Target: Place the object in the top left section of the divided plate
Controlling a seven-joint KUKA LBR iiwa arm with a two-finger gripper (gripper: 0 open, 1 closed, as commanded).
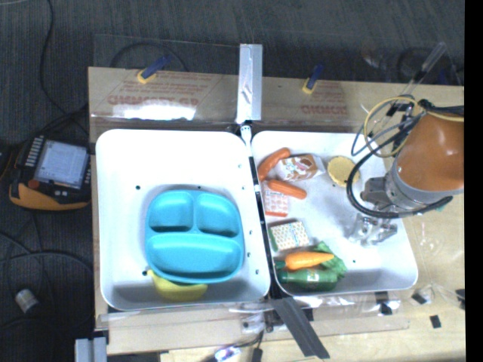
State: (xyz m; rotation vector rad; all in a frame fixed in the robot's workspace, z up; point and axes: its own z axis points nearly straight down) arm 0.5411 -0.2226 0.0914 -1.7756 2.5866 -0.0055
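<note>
Carrot [309,259] lies lengthwise left-right, tip pointing left; claw [373,231] grip state unclear, near right bin [404,274] floor.

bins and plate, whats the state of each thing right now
divided plate: in the left bin, all sections bare
yellow item: partly tucked under the plate's near edge
carrot: lying on the green packet, right bin
gripper: low over the right bin floor, apart from the food

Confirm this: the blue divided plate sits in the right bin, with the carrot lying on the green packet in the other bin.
Wrong on the bin. The camera view shows the blue divided plate in the left bin; the carrot does lie on the green packet in the other bin.
</note>
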